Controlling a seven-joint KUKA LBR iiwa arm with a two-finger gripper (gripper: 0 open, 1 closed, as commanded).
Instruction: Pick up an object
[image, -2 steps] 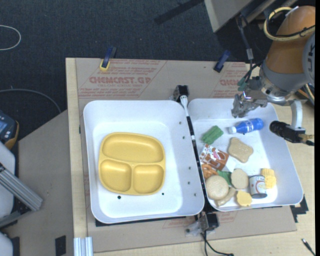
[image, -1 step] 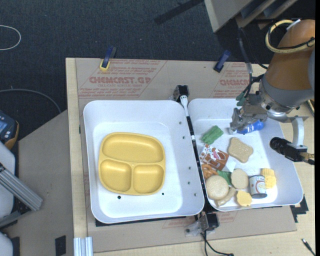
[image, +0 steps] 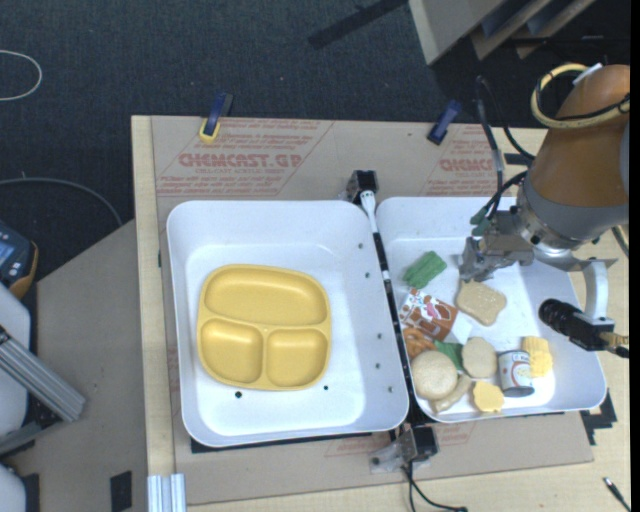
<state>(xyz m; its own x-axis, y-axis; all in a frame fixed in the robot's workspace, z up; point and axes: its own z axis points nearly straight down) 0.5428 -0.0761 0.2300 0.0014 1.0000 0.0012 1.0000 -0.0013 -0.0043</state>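
Arm: grey KUKA arm with orange band (image: 590, 100) reaches in from the right, over the right bin
Gripper: dark two-finger gripper (image: 487, 258) sits low in the upper part of the shallow white right bin (image: 590, 385), just above the beige bread-shaped toy slice (image: 481, 303); whether it is open, closed or gripping anything cannot be told
Right bin contents: green block (image: 424, 268) near the divider; red-and-white snack packet (image: 428, 313) below it; round tan cookie-like pieces (image: 436, 374); small printed can (image: 515, 370); yellow pieces (image: 488, 397) at the lower edge
Left bin: shallow white left bin (image: 190, 240) holds a yellow three-compartment plastic tray (image: 264, 325), lying flat
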